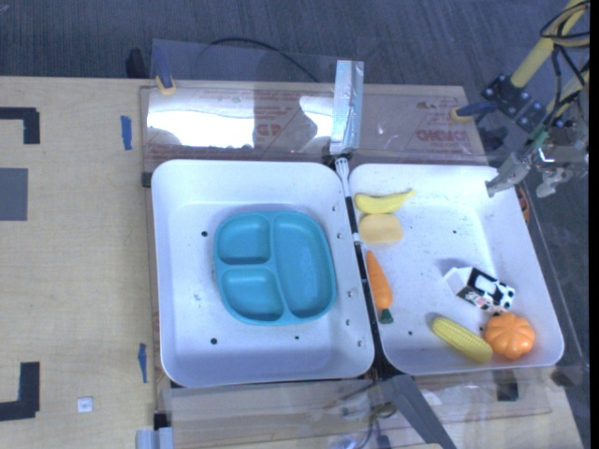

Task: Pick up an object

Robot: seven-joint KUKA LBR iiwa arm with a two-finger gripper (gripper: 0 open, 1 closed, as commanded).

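So far nothing is picked up. The gripper (505,178) waits at the top right edge of the right bin (440,330), and I cannot tell its grip. Next it must go down to a toy, maybe the banana (384,200).

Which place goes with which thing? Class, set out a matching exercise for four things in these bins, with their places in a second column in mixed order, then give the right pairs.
Things:
1. blue divided plate
2. banana
3. carrot
4. pumpkin

Places:
A. near corner of the right bin, beside the corn cob
B. middle of the left bin
C. far left of the right bin, just above a pale yellow piece
D. along the right bin's left wall, below the pale yellow piece

Pairs: 1-B, 2-C, 3-D, 4-A
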